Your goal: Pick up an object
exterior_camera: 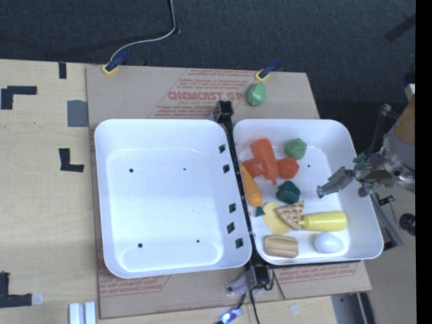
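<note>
Hand (329, 185) of the grey arm hangs over the right-hand shallow white plastic bin (351, 140), reaching in across its right rim and pointing left toward the toys, with nothing seen between its dark fingers; how far they are parted is too small and dark to tell from here. Nearest to it lies the long yellow plastic toy (325, 221), just below the hand toward the bin's near edge, its long axis running left to right, roughly in line with the hand's reach rather than across it. A grasp there would likely call for a turn of the wrist so the fingers close across the narrow width. A round white plastic egg (329, 242) sits just beyond the yellow piece, against the near wall. Farther left, a dark green lumpy toy (288, 192) and an orange-red bottle-shaped toy (264, 159) lie near the bin's middle, with a lighter green rounded toy (295, 148) above them. Those sit level with or above the hand, to its left. The left-hand white bin (108, 181) stands alongside on the counter (40, 181). A green ball-like toy (256, 95) rests outside both bins, on the brown cardboard sheet (196, 93), well apart from the hand.
</note>
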You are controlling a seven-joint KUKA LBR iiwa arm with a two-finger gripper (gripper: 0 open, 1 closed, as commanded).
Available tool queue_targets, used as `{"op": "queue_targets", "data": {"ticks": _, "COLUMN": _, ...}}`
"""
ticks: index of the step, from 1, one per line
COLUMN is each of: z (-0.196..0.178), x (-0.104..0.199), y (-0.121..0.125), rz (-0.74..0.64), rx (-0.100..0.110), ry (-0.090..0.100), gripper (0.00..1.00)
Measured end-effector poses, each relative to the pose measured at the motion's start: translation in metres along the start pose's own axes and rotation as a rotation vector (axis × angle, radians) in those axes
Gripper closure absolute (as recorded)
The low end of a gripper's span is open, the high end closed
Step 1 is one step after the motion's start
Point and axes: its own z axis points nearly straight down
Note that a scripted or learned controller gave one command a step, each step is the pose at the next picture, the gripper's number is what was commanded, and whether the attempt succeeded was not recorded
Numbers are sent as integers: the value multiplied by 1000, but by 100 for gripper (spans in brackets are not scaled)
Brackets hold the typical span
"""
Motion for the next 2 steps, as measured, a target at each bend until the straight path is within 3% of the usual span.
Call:
{"op": "queue_targets", "data": {"ticks": 1, "z": 133, "x": 47, "y": -3, "rz": -3, "rx": 10, "ry": 4, "gripper": 0}}
{"op": "queue_targets", "data": {"ticks": 2, "z": 168, "x": 73, "y": 44, "rz": -4, "rx": -1, "ry": 3, "gripper": 0}}
